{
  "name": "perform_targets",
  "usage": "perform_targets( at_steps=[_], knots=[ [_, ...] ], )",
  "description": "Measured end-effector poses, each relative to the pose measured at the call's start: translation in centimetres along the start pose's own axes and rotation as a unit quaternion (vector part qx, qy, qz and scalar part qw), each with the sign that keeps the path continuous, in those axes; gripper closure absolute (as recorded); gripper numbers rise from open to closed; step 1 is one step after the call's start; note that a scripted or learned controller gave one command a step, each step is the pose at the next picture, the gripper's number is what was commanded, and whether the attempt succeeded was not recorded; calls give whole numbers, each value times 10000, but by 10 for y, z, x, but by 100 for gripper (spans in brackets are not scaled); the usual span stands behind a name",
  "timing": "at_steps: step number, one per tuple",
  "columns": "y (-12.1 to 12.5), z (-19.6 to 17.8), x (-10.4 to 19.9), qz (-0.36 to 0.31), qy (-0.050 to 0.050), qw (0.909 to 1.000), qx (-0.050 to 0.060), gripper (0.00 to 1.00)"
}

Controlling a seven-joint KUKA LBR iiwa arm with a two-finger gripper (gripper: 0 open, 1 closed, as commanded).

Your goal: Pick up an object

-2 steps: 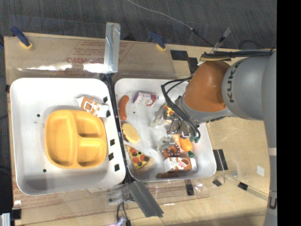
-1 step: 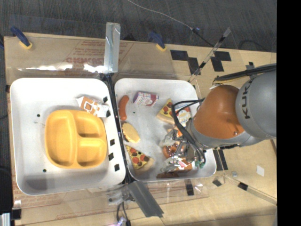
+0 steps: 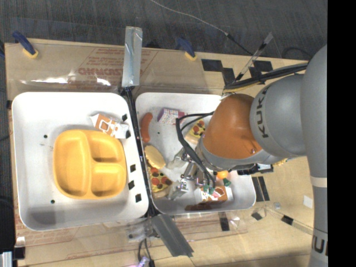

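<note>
A: Where is the robot's metal hand (image 3: 183, 183)?

B: Low in the right white bin (image 3: 240, 200), over a flat pizza-slice toy (image 3: 158, 181). Its grip can't be made out.

A: Handling?

B: Probably light, thin, slippery plastic; pinching its edge seems best.

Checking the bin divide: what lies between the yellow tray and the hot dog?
In the camera view, an orange-and-white packet lies beside the yellow tray, then the two bins' adjoining walls before the hot dog.

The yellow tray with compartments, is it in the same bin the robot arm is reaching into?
No, the yellow tray lies in the left bin, while the gripper is down in the right bin.
</note>
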State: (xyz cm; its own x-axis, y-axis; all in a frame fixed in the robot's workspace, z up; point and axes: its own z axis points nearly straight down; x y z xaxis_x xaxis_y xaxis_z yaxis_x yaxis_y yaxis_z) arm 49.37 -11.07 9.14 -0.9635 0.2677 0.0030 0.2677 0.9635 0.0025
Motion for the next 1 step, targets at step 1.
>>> perform_targets(
  at_steps=[1],
  knots=[
    [23,-1,-28,-254,-16,9997,11,0]
  ],
)
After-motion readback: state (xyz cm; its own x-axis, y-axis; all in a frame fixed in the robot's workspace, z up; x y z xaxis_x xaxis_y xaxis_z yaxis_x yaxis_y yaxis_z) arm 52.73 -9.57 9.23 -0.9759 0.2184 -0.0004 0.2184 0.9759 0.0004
